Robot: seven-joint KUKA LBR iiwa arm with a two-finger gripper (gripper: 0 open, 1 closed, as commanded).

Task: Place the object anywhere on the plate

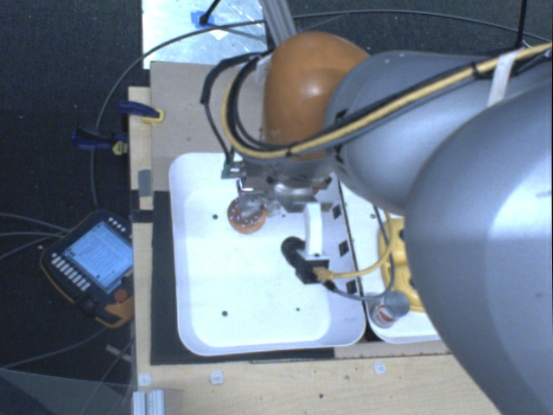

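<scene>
A small round orange-brown object [247,218] lies in the upper middle of the left white bin [207,318]. My gripper [262,195] hangs right over it, at the object's upper right edge, and the wrist hides how it meets the object. Part of a yellow thing [399,262], perhaps the plate, shows in the right bin [415,334]; the arm covers the rest of it.
A small grey and red item [387,308] sits at the front left of the right bin. A black connector with a yellow cable [300,259] hangs from the arm over the left bin. A teach pendant [91,262] lies off the bench at left.
</scene>
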